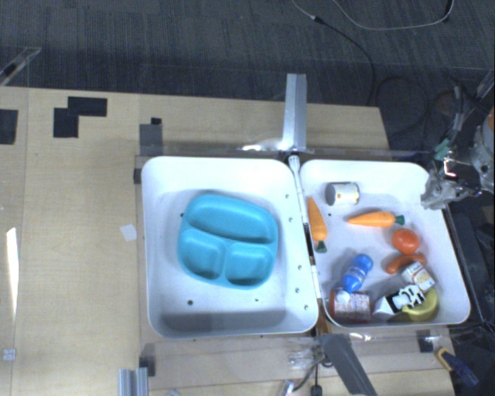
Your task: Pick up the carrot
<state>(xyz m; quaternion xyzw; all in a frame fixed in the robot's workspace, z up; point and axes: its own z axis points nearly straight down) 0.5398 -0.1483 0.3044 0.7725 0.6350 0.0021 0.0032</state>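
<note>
At the right bin's [445, 232] far right rim, the end effector [438, 193] is a blurred pale shape partly cut off, its opening impossible to judge, nothing visibly in it, while the carrot [373, 220], orange with a green stub, lies apart to its left inside that bin.

Pale wooden tabletop [77, 255] with black square markings [77, 114] near its far left edge. Beyond it, dark grey carpeted floor [178, 35] crossed by a thin black cable [371, 23].
</note>
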